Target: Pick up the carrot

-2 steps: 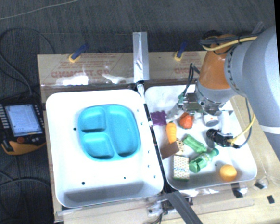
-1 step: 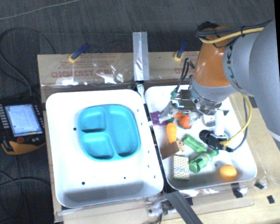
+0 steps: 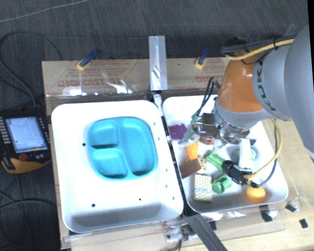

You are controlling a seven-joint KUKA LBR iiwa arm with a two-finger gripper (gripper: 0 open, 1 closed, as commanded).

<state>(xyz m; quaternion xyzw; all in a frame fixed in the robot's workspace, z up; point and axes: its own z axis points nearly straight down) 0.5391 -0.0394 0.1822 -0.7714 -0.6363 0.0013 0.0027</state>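
Orange and small, the carrot [image 3: 192,150] lies in the right bin [image 3: 278,191] just left of the tool [image 3: 207,130] — whose spread I cannot tell — so descend squarely, avoiding the brown block [image 3: 189,168] beside it.

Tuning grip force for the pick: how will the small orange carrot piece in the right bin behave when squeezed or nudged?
The carrot looks like a stubby, solid-coloured toy piece, so probably stiff and light. Its smooth-looking surface may slip. Crowded by the brown block, a nudge would likely shove it against neighbours rather than roll it.
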